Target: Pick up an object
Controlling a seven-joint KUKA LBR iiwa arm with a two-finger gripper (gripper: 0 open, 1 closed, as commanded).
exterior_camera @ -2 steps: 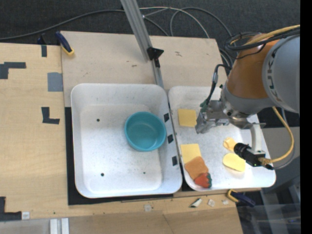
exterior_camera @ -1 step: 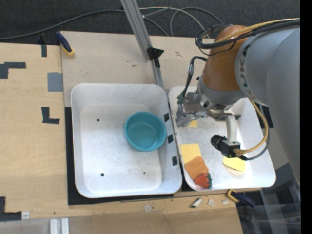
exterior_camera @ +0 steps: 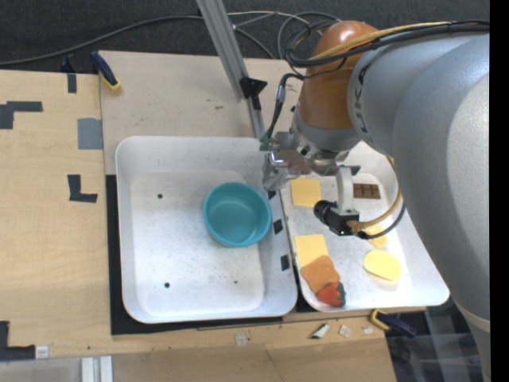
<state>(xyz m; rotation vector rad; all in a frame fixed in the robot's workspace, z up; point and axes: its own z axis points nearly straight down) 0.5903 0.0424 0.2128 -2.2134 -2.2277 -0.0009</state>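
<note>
While the arm reaches in from the right, its gripper point(exterior_camera: 296, 165) hangs over the right bin point(exterior_camera: 413, 281) at its far left corner, just above a yellow square point(exterior_camera: 305, 192), likely lining up a pick; whether it is spread or pressed together I cannot tell. A teal bowl point(exterior_camera: 236, 214) sits in the left bin point(exterior_camera: 147, 213), against its right wall. Nearer lie a second yellow piece point(exterior_camera: 310, 247), an orange sponge point(exterior_camera: 320, 272) and a yellow slice point(exterior_camera: 382, 265).

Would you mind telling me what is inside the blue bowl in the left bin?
The blue bowl stands upright in the left bin, and its visible inside looks bare. The near wall hides a sliver of its floor, so that part cannot be checked.
</note>
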